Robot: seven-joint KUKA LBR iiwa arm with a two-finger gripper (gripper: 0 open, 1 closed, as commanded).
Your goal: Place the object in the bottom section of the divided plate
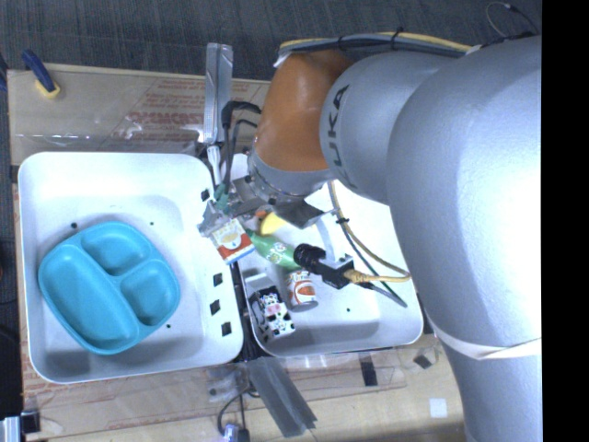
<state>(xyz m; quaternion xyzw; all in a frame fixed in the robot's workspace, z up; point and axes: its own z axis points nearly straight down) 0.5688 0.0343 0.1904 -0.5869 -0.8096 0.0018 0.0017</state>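
One arm (386, 136) covers much of the right bin (396, 325); gripper (224, 212) jaw state cannot be determined.

1. Turquoise divided plate (106, 288): smooth plastic, slight sheen.
2. Shallow white bins (55, 178): smooth, semi-gloss plastic.
3. Grey arm casing (460, 182): smooth, satin finish.
4. Orange wrist band (294, 109): smooth, glossy.

Lighting: bright, even, overhead. Glare: white bins (110, 178) washed out near the rims. Shadows: soft, beneath the blue divided plate (106, 284). Focus: arm (442, 173) close and soft; small items slightly blurred.
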